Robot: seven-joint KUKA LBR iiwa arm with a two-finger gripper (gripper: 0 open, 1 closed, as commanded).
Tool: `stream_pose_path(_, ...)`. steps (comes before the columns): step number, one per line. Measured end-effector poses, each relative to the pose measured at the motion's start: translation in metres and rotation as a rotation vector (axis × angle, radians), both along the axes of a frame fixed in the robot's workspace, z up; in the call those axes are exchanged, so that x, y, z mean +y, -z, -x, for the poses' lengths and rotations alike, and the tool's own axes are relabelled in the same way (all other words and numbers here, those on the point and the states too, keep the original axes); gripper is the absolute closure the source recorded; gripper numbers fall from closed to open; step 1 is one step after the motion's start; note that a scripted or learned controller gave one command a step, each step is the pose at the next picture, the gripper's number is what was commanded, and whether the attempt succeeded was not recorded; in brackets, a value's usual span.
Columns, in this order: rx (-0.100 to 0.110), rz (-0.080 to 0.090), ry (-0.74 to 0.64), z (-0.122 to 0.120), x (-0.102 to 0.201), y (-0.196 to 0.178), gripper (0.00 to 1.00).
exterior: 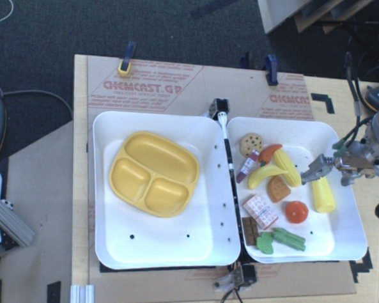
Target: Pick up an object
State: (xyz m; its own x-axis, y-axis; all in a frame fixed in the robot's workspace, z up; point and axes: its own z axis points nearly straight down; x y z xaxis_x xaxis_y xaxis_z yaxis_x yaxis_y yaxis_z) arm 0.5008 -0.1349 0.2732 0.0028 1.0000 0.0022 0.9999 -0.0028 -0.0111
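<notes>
So there are two white bins side by side on the bench. The left bin (pixel 105 174) has just one thing in it, a yellow divided plate (pixel 153 173) with three compartments, sitting a bit left of middle.

The right bin (pixel 347 244) is where all the clutter is. I count one cookie (pixel 251 144) at the far left, one banana (pixel 265 175), one corn cob (pixel 286 167) touching the banana, one orange carrot-ish piece (pixel 270 151), one purple tube (pixel 247 167), one brown bread-looking piece (pixel 278 188), one tomato (pixel 296 212), one yellow block (pixel 323 195), one pink-and-white box (pixel 260 211), one dark brown bar (pixel 249 230) and one green veggie (pixel 280 239) at the near side.

The gripper (pixel 329 171) sits over the right side of that bin, just above the yellow block, fingers spread apart with nothing between them.
</notes>
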Motion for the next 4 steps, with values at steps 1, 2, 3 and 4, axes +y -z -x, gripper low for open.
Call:
stream_pose_path(1, -0.011, 0.002, -0.003, -0.002, 0.000, -0.005, 0.00)
stream_pose_path(2, -0.005, 0.000, -0.002, 0.003, -0.002, 0.039, 0.00)
stream_pose_path(3, -0.005, 0.000, -0.002, 0.013, -0.001, 0.087, 0.00)
stream_pose_path(4, -0.004, 0.000, -0.001, 0.018, -0.009, 0.137, 0.00)
